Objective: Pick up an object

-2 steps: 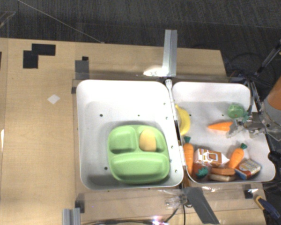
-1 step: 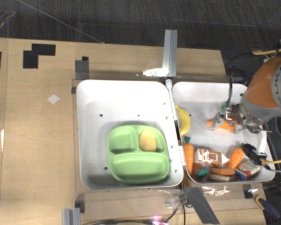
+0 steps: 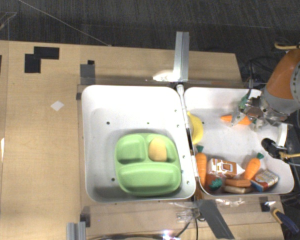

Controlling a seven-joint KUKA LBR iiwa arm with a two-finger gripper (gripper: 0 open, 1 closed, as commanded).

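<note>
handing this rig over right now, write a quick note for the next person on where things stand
Gripper: low in the right bin, at the far right side, right by a small carrot. I cannot tell whether it grips it.
Right bin, near edge: two more carrots, a carton, a small box, a sausage. A banana lies against the left wall.
Left bin: green tray with a yellow fruit in one compartment.
Done: nothing visibly lifted.
Left: get one object up and clear of the bin.

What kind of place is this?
Probably a robot lab: an arm reaches over two white bins of toy food, such as carrots, on a wooden bench with loose cables.
</note>
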